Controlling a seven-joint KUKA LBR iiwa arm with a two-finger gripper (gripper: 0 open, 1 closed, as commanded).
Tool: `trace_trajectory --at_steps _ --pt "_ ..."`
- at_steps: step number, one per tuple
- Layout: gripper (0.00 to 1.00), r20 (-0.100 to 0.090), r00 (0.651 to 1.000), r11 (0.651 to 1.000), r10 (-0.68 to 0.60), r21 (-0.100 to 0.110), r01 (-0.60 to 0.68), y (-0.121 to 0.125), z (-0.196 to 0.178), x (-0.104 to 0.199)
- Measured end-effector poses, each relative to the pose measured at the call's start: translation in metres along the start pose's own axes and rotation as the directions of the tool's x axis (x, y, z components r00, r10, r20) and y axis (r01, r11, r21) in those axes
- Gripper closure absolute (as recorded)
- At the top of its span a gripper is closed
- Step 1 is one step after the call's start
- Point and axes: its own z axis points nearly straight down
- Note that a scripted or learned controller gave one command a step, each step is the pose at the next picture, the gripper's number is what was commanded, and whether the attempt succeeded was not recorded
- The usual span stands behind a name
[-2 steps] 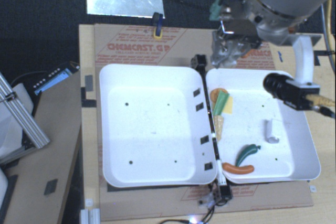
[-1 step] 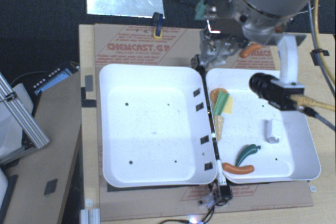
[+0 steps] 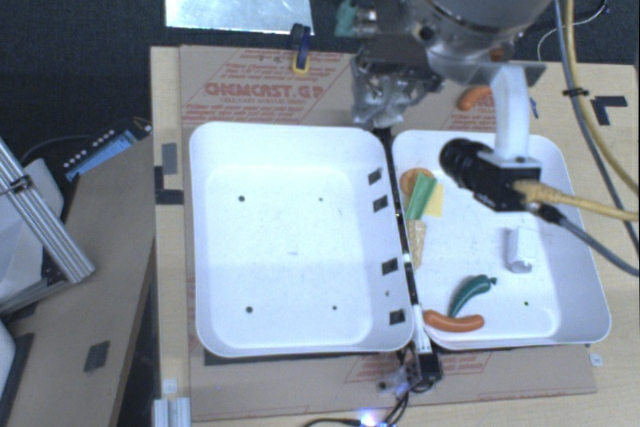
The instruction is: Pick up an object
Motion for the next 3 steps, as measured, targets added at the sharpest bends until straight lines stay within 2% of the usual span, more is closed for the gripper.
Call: trace_trajectory --at_steps 2,3 --pt "1.0 0.0 1.0 1.0 0.0 0.0 0.0 0.0 0.0 0.044" --pt "1.0 0.003 1.0 1.0 0.018 -0.001 -0.018 0.0 -0.001 -0.085"
